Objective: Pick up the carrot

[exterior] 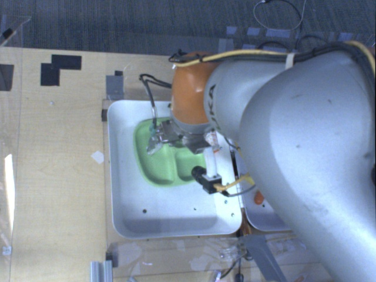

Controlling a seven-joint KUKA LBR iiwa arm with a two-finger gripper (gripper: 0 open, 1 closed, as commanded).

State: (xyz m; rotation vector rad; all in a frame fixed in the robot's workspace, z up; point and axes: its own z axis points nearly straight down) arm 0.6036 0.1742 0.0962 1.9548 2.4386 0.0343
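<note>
A shallow white plastic bin [126, 175] on the pale wooden worktop [53, 175] holds one light green curved dish [158, 163]. The grey arm's metal pincer [156, 138] sits low over that dish. A second white bin [264, 219] peeks out beneath the arm, holding one small orange carrot [258, 198], mostly hidden, near its left wall.

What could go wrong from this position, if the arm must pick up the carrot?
1. The gripper is over a green object in the left bin, so it may grasp that instead.
2. A small orange thing, possibly the carrot, lies in the right bin, mostly hidden under the arm; a wrong target seems likely.
</note>
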